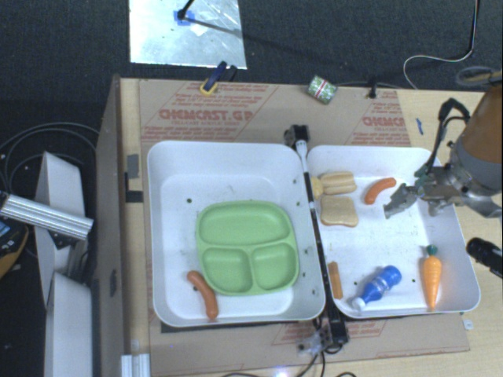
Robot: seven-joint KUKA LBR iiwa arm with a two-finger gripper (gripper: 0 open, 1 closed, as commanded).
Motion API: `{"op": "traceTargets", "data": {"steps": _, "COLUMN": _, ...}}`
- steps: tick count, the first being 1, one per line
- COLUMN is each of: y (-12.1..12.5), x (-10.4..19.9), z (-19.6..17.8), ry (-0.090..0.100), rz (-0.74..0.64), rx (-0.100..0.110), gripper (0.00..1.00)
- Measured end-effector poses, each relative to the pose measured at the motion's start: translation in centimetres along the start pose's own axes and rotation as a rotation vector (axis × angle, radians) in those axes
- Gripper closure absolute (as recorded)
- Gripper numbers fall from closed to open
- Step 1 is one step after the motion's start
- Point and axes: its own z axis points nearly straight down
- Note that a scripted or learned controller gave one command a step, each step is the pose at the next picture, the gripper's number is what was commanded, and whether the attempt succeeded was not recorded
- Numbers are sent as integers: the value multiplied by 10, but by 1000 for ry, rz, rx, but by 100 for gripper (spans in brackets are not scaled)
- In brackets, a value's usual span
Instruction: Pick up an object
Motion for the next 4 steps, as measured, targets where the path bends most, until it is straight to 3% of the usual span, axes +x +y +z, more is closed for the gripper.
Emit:
{"op": "traceTargets", "data": {"steps": 1, "y": 59, "x": -15, "z": 97, "ry": 0, "rz": 1, "rx": 2, "gripper": 0}}
{"op": "traceTargets", "data": {"steps": 2, "y": 75, "x": 22, "z": 161, "ry": -1, "rz": 1, "rx": -5, "gripper": 0}}
{"op": "traceTargets", "data": {"steps": 3, "y": 35, "x": -7, "z": 160, "ry": -2, "rz": 2, "rx": -10, "gripper": 0}}
{"op": "traceTargets", "data": {"steps": 4, "y": 95, "x": 32, "z": 161, "ry": -1, "rz": 0, "rx": -9, "gripper": 0}}
